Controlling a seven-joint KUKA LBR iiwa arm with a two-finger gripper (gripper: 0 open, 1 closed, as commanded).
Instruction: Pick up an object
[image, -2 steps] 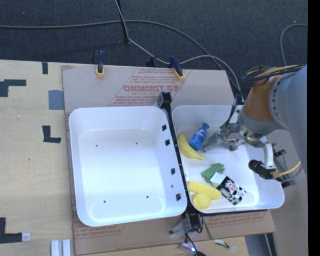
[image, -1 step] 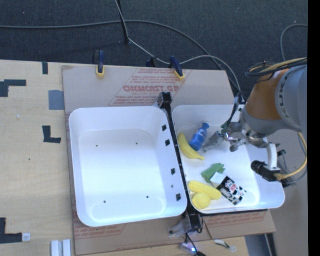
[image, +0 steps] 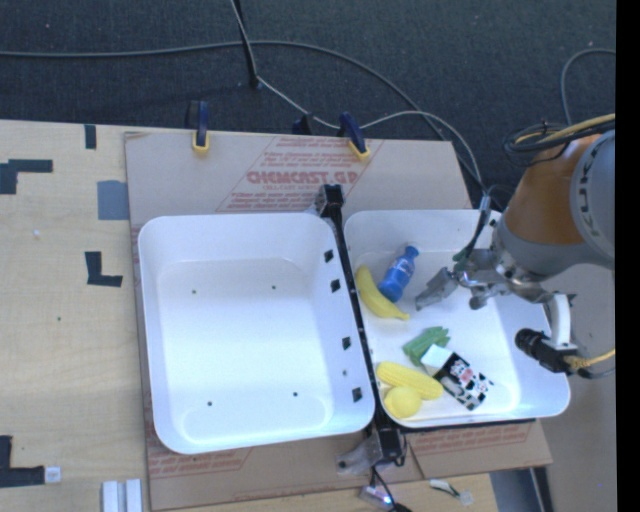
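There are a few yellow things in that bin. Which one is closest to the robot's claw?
The banana, the curved yellow one by the blue bottle, lies closest to the gripper. The corn cob and the lemon sit farther toward the bin's near end.

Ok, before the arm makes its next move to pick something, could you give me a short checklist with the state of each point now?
1. Objects in the right bin: ok: blue bottle, banana, green item, corn, lemon.
2. Gripper above the right bin: ok.
3. Gripper free of any object: ok, nothing between its fingers.
4. Blue bottle apart from the gripper: ok.
5. Bottle and banana separated: not ok, they touch.
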